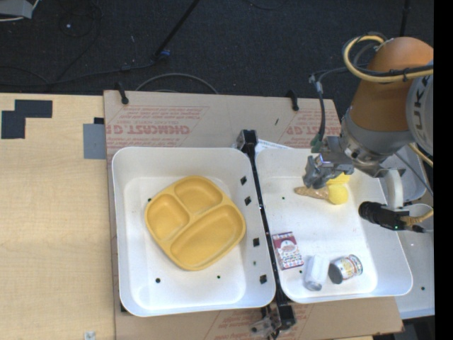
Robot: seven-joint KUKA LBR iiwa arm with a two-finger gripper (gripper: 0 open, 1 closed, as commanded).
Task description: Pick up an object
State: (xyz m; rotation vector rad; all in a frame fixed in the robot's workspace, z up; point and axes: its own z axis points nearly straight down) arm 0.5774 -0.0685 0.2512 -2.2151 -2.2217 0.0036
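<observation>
The gripper (322, 170) is seen low over the right bin (371, 243), near its far edge. It is judged to be put there so that something just under it can be picked up. Whether it is open or closed cannot be told, and nothing is seen held in it.

A yellow block (340, 191) lies just beside the gripper, on the side toward the bin's right edge. Part of it is hidden by the gripper. It is taken to be the thing to be picked. Its long side runs from the far edge toward the near edge, a little slanted.

A tan stick (308, 191) lies by the block. Whether the two touch cannot be told. The stick is laid across the bin and points at the left edge.

A packet (286, 250), a white tube (313, 273) and a can (347, 267) are spread along the near edge, well apart from the gripper, so they are likely not aimed at. In the left bin (134, 190) a tray (195, 222) is laid flat in the middle.
</observation>
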